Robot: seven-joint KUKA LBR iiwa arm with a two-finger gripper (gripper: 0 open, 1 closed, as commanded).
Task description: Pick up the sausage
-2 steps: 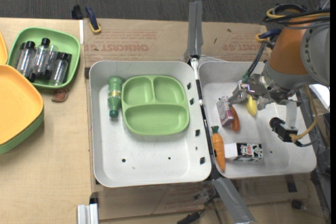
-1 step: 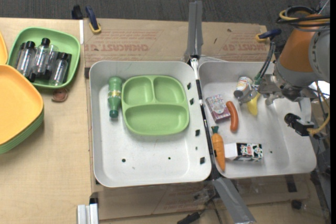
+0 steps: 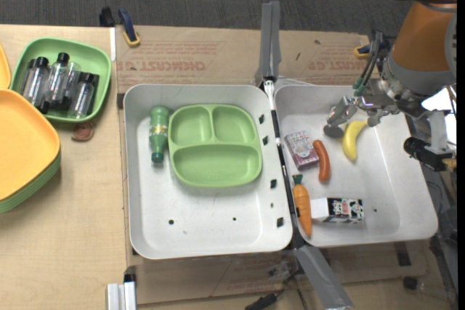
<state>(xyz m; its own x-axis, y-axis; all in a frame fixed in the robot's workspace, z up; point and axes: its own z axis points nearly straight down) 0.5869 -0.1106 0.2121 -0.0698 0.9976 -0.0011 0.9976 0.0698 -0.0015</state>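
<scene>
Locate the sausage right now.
The sausage lies in the right bin, left of the banana, right beside the pink packet, above the carrot. The gripper hovers above-right of it.

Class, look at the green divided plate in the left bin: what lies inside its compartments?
The green divided plate shows three bare compartments with nothing in them. A green bottle lies beside it on its left, outside the rim. Whatever is under the plate is covered.

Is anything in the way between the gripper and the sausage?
No. In the camera view, bare white bin floor lies between the gripper and the sausage. The banana sits just beside that path.
</scene>
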